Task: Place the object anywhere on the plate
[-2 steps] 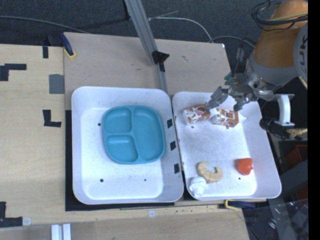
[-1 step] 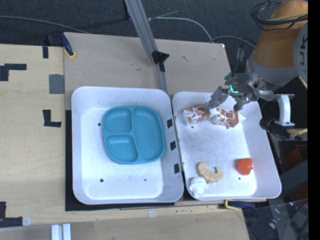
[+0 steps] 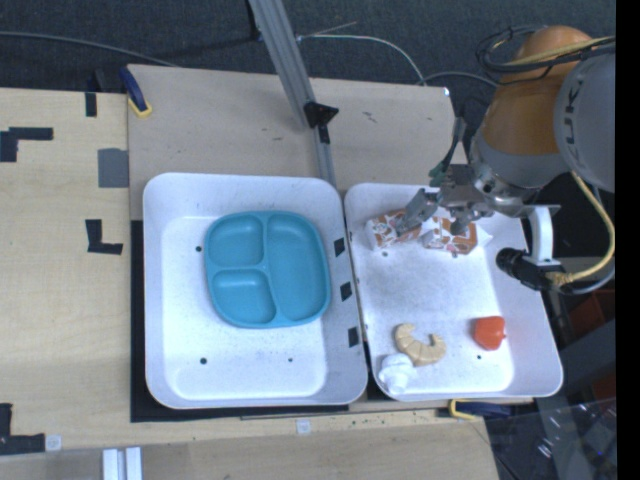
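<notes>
A blue plate point(image 3: 268, 268) with three compartments lies in the left bin point(image 3: 180, 368), with nothing on it. My gripper point(image 3: 438, 218) hangs low over the far part of the right bin point(image 3: 450, 298), open. Its fingers straddle a crumpled white and orange patterned item point(image 3: 383, 232). That item rests on the bin floor and shows on both sides of the gripper. I cannot tell whether the fingers touch it. The gripper is about one plate's width to the right of the plate.
A tan curved piece point(image 3: 420, 344), a red-orange lump point(image 3: 488, 332) and a small white object point(image 3: 394, 373) lie in the near part of the right bin. A grey metal pole point(image 3: 285, 48) slants in from the top toward the bins' shared wall.
</notes>
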Action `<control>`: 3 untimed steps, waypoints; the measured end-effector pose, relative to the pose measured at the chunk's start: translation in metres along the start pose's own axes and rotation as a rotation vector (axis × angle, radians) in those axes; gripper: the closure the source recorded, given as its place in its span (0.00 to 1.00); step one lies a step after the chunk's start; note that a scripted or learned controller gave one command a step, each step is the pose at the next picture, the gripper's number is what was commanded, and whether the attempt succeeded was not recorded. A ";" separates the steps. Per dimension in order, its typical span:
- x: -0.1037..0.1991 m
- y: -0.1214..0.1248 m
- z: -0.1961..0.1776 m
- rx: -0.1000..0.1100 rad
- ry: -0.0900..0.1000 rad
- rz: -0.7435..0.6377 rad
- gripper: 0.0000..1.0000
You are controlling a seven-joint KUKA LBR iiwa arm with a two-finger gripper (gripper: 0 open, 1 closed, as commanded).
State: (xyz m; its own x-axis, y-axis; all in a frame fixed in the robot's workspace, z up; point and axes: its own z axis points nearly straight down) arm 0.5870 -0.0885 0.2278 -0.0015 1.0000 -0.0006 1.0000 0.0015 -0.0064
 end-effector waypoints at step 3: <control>0.000 -0.010 0.099 -0.002 0.001 -0.001 1.00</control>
